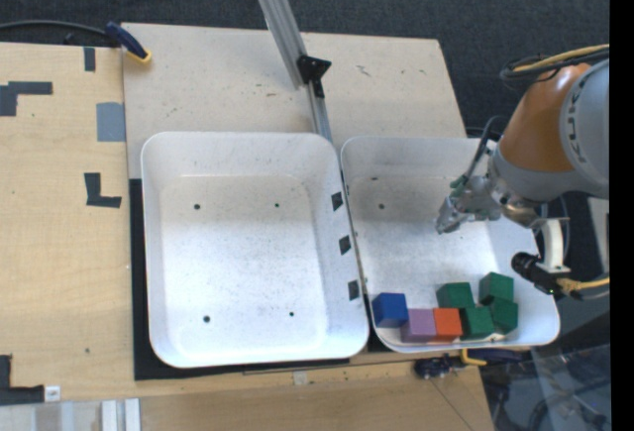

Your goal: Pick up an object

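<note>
Several small blocks sit bunched in the lower right corner of the right bin [396,171], along its near wall: a blue block [389,307] at the left end, then a purple block [422,323], an orange block [448,322], and a cluster of green blocks [481,304] to the right, touching or nearly touching one another. The green pieces overlap, so their count is hard to make out. The left bin [238,241], filling the middle of the frame, shows a speckled white floor with a few dark dots. The gripper [452,218] hangs over the upper middle of the right bin, above and well apart from the blocks, with nothing seen between its tips; it is too small and dark to tell how it is set. The arm [550,137] enters from the right edge.
</note>
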### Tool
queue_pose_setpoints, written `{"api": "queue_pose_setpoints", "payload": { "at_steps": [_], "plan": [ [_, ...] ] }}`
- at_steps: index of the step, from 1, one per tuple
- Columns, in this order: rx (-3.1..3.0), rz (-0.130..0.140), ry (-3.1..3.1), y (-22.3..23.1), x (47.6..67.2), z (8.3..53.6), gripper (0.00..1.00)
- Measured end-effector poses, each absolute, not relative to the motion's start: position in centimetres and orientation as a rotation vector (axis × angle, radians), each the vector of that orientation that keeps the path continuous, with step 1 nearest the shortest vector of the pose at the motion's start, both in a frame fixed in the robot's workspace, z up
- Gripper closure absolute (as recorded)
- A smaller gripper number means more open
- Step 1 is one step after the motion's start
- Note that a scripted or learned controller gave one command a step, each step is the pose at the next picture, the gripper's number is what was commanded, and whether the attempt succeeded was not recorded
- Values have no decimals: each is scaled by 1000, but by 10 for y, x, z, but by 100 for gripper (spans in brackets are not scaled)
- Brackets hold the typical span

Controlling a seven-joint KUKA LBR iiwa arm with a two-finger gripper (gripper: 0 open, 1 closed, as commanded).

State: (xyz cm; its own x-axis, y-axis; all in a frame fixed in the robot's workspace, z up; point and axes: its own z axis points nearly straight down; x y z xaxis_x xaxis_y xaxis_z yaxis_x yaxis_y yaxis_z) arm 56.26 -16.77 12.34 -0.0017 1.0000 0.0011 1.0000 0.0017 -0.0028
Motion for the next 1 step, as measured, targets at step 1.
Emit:
{"api": "queue_pose_setpoints", "payload": {
  "at_steps": [1],
  "plan": [
    [-2223,-4,-2225,-167,558,185,100]
  ]
}}
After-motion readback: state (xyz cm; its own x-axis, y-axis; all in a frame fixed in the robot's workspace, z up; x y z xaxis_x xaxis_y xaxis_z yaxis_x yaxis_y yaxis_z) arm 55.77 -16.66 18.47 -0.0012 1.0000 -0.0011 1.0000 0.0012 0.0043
